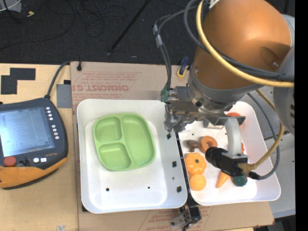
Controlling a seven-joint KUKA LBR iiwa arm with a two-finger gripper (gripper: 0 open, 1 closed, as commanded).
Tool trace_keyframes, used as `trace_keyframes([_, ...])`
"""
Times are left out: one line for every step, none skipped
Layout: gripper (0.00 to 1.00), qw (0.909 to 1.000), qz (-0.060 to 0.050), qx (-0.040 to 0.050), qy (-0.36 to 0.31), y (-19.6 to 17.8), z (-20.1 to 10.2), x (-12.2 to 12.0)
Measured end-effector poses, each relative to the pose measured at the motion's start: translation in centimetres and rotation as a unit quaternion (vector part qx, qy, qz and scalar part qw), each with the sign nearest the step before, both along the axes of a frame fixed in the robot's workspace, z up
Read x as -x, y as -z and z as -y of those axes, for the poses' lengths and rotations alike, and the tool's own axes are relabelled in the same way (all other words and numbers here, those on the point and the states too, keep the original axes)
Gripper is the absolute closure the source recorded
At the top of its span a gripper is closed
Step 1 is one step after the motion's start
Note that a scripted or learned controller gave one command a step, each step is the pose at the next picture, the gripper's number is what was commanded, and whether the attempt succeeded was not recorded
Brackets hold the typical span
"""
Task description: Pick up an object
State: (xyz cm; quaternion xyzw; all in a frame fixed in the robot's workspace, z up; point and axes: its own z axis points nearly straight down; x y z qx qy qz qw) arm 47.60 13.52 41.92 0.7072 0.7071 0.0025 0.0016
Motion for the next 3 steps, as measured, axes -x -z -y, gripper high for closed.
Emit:
trace_keyframes([1.00, 1.0000, -0.006, 0.0022, -0.007, -0.4, -0.5, 0.1])
trace_keyframes([1.00, 0.9999, -0.008, 0.0030, -0.011, -1.2, -0.6, 0.1])
trace_keyframes([1.00, 0.9998, -0.010, 0.0036, -0.017, -2.2, -0.8, 0.1])
